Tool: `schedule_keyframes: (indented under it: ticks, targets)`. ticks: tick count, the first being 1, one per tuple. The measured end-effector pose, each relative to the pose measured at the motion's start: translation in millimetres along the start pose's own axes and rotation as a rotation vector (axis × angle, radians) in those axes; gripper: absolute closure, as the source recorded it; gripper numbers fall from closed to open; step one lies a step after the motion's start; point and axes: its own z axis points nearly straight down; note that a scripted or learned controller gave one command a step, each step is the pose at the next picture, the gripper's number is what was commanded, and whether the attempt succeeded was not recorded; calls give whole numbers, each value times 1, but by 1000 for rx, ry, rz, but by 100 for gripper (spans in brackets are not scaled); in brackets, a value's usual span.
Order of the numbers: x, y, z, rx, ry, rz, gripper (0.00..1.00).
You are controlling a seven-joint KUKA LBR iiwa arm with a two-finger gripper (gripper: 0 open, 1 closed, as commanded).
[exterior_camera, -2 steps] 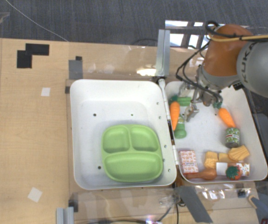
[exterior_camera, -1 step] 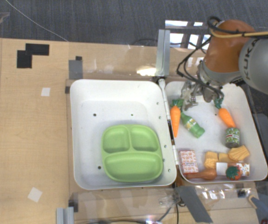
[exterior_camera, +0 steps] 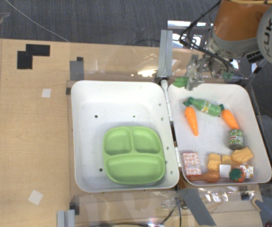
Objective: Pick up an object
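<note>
Left bin (exterior_camera: 83,103) on the bench has a lime green plastic three-section plate (exterior_camera: 134,154) sitting in it. In the right bin (exterior_camera: 256,126), up near the back wall, there's a green plastic bottle (exterior_camera: 204,106) lying flat, long axis running left-right and tilted slightly, cap end pointing left, between two orange toy carrots (exterior_camera: 191,119). The gripper (exterior_camera: 196,77) hangs over that bin's back-left corner; can't tell how the jaws stand.
</note>
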Motion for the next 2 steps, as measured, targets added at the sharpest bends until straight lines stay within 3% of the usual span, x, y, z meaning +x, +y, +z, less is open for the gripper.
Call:
schedule_keyframes:
  ticks: [1,2]
  targets:
    - [0,0,-7,0,0,-1,100]
    - [1,-1,-42,1,12,-17,100]
